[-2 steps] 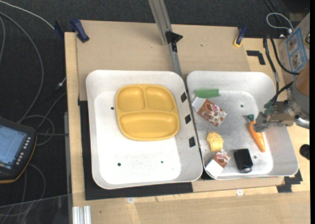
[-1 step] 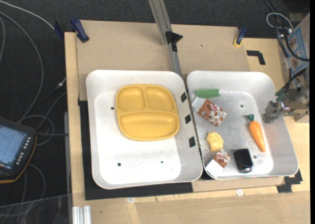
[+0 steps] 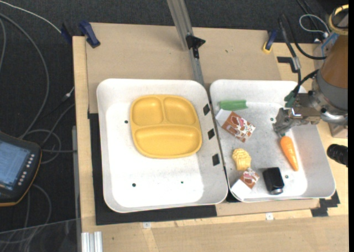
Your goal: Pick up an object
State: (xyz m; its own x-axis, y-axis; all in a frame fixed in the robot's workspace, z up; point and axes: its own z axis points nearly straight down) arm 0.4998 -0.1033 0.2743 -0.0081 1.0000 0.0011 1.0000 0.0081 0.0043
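End effector (image 3: 283, 123) (grip state unclear) hovers just above the carrot (image 3: 289, 152).

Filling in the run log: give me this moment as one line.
gripper: above right bin, just over carrot top | holding: nothing seen | also there: green stick, black block | left bin: yellow tray

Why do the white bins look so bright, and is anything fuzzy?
In the camera view, even overhead light washes out the right bin and left bin; shadows are soft; the carrot and yellow plate look fairly sharp; the gripper is dim and slightly blurry.
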